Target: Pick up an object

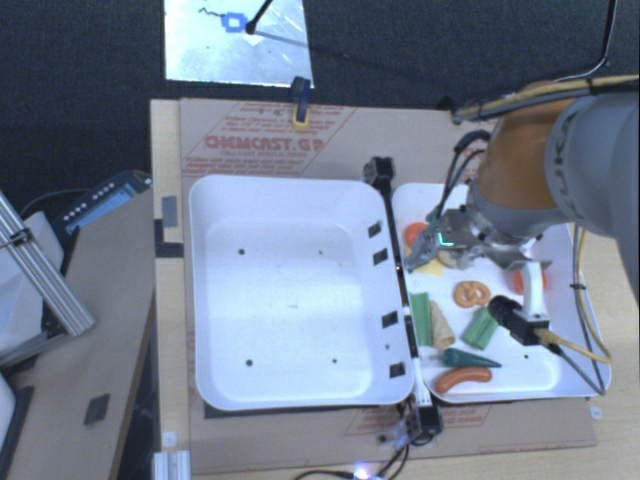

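Note:
My gripper (443, 249) is low in the right bin (560, 373), near its back left corner, with the grey arm and orange band above it. Just left of it lies a red-orange piece (414, 234), and a yellow piece (430, 265) lies right under it. I see nothing clearly held. In front of the gripper are a brown pretzel (470, 293), a green block (479, 328), a long green stick (420, 318), a tan cone (441, 321), a dark green pepper (470, 358) and an orange sausage (462, 378).
The left bin (215, 268) stands beside the right one, with a black-clipped divider wall (395, 278) between them. A red and white thing (535, 284) lies by the right bin's right side. A blue and yellow clamp (300, 103) sits on the cardboard behind.

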You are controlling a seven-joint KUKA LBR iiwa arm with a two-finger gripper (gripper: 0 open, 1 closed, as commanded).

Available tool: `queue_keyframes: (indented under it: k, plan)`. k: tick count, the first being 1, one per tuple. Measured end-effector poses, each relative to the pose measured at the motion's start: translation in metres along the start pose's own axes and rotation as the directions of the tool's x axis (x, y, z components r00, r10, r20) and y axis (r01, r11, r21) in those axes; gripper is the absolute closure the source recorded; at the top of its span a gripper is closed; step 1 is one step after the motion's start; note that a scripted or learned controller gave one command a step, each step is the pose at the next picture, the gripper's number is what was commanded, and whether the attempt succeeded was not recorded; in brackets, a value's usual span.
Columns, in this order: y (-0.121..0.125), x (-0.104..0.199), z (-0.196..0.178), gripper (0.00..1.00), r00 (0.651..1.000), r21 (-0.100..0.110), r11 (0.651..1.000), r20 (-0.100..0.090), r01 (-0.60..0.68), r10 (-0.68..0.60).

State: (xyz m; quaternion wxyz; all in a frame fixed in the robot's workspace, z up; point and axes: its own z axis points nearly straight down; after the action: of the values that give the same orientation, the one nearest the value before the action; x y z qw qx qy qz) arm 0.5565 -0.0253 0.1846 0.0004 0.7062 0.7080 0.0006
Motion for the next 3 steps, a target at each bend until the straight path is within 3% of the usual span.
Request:
queue_keyframes:
  k: [1,2,3]
  plan:
    - [0.001,0.000,-0.010,1.00,1.000,-0.002,1.000,0.000,0.004,-0.004]
    - [0.001,0.000,-0.010,0.00,1.000,-0.002,1.000,0.000,0.003,-0.003]
    - [-0.033,-0.063,0.059,0.00,1.000,0.007,1.000,0.001,-0.008,0.008]
